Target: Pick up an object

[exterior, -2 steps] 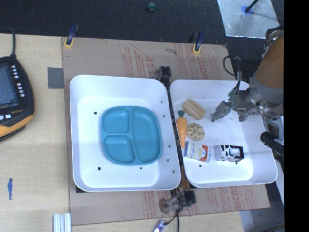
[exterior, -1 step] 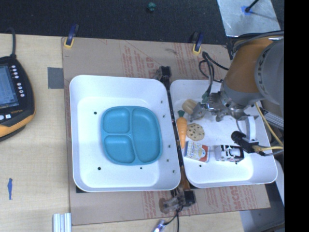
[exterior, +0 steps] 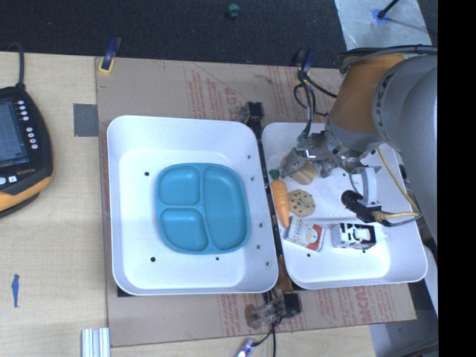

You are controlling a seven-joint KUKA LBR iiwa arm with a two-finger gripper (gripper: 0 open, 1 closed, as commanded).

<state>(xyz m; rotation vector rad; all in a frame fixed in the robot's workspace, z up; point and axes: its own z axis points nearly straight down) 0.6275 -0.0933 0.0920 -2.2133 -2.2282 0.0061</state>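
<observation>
Red lettering on cardboard sheet (exterior: pixel 223 88), packet (exterior: pixel 303 234) print, seemingly unreadable

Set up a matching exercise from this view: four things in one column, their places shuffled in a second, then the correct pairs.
Things:
1. blue plate
2. carrot
3. handheld screen
4. cookie

Places:
A. on the bench, left of both bins
B. in the left bin
C. right bin, along its left wall
D. right bin, just right of the carrot

Pairs: 1-B, 2-C, 3-A, 4-D
</observation>
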